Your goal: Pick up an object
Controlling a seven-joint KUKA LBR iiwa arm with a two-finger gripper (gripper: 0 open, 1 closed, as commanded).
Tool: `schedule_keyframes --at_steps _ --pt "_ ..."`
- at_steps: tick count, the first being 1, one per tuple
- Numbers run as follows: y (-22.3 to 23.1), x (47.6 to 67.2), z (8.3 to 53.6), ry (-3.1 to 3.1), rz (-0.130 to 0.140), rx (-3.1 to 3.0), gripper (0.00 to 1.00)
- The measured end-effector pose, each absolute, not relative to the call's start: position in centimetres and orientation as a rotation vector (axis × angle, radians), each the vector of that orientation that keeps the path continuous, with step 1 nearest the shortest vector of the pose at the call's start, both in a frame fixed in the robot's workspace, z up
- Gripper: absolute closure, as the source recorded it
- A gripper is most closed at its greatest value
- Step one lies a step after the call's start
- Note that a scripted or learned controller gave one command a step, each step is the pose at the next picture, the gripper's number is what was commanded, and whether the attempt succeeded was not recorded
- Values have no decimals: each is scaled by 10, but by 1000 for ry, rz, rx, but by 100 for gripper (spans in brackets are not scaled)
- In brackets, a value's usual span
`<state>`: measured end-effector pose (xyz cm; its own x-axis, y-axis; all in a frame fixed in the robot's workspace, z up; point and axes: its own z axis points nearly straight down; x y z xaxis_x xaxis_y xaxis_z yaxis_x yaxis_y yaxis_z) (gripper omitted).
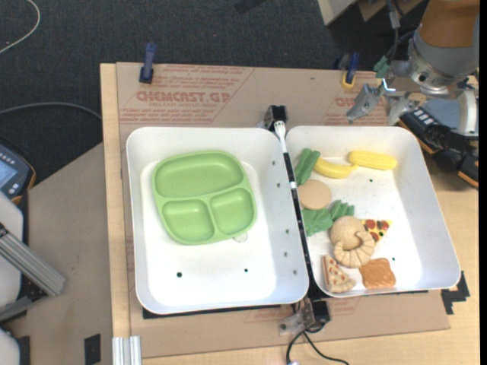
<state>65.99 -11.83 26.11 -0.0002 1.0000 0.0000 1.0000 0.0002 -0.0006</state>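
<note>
Arm (pixel 449 21) enters at upper right of the frame, grey with orange band, parked above the far edge of the right bin (pixel 434 204). Gripper (pixel 373 97) sits just past the bin's top rim, not over any object; whether it is spread or pressed together I cannot tell, too small and cluttered there. Nothing seen between its tips.

Left bin (pixel 152 265), centre-left of frame, carries a green divided plate (pixel 204 196) lying flat toward its upper part, three compartments up.

Right bin holds the candidates, all toy food crowded along its left side and lower middle (probably slid there, the bin floor looks to slope toward the divider). Two yellow bananas at the top: one (pixel 372 159) nearer the gripper, one (pixel 332 169) touching the green bean pods (pixel 307 163). Below, a tan round cookie (pixel 314 195), then green leafy piece (pixel 329 216), a croissant (pixel 351 242) overlapping it, a small pizza slice (pixel 376 228) just beside, a wedge sandwich (pixel 337 274) and an orange toast square (pixel 378 274) at the bottom.

Judgement: the pick has not begun. The upper-right banana is the easiest target, standing apart from its neighbours and nearest the gripper.
</note>
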Motion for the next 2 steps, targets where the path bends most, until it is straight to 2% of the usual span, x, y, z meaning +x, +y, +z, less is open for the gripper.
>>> schedule_keyframes --at_steps 1,2 --pt "-27 608 314 -2231 -7 -2210 0" --pt "-33 609 321 -2224 -2 -2220 100"
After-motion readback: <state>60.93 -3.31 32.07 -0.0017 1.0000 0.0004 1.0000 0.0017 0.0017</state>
